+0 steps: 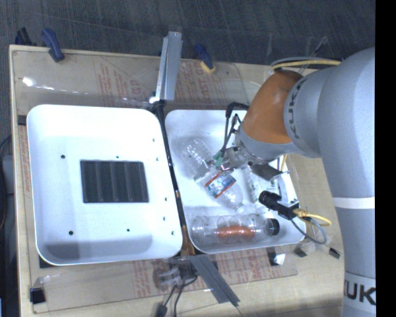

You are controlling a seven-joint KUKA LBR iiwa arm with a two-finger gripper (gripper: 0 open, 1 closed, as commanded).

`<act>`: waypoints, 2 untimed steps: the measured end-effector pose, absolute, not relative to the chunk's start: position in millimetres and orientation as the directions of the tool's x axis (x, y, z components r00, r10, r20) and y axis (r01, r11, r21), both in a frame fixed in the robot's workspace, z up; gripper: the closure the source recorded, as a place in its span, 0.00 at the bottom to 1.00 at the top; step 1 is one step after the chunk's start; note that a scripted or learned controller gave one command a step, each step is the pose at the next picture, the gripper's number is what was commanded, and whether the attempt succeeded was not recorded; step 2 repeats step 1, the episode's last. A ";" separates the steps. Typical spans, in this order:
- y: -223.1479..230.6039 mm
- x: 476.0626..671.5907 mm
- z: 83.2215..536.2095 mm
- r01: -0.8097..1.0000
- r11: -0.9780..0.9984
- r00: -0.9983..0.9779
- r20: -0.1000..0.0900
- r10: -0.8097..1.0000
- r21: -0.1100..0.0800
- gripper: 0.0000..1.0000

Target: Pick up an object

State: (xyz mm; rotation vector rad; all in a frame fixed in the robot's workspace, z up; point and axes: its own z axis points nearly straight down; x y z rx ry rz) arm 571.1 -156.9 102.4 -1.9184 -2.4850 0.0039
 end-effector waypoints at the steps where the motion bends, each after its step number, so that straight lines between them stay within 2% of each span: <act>1: -115.5 617.1 201.2 0.901 0.434 -0.434 0.000 0.901 0.000 1.00; 2: -115.5 617.1 201.2 0.901 0.434 -0.434 0.000 0.901 0.000 1.00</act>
